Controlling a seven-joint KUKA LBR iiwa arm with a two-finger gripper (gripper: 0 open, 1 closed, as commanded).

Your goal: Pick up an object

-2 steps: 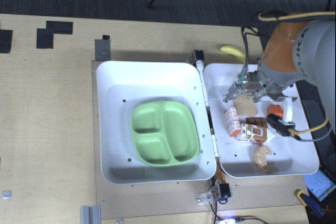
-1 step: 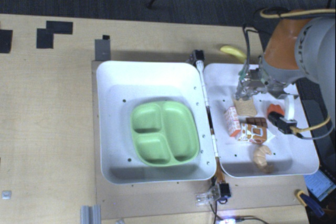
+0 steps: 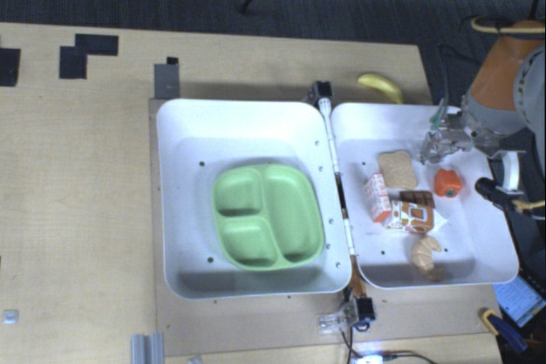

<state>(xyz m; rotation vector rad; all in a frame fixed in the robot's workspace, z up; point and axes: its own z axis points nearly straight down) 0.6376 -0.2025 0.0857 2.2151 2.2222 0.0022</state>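
My gripper (image 3: 440, 146) hangs over the back right part of the right bin (image 3: 486, 256), open and with nothing between its fingers. Just in front of it lies a small orange-red fruit-like toy (image 3: 447, 182). To its left lies a tan bread slice (image 3: 397, 169). Further forward are a red-and-white carton (image 3: 376, 196), a brown-and-white packet (image 3: 415, 212) and a beige pastry piece (image 3: 424, 254).
A green divided plate (image 3: 268, 215) sits in the left bin (image 3: 183, 149). A yellow banana (image 3: 380, 86) lies on the bench behind the right bin. The metal divider (image 3: 334, 175) runs between the bins. The arm's orange band (image 3: 499, 72) is at the right.
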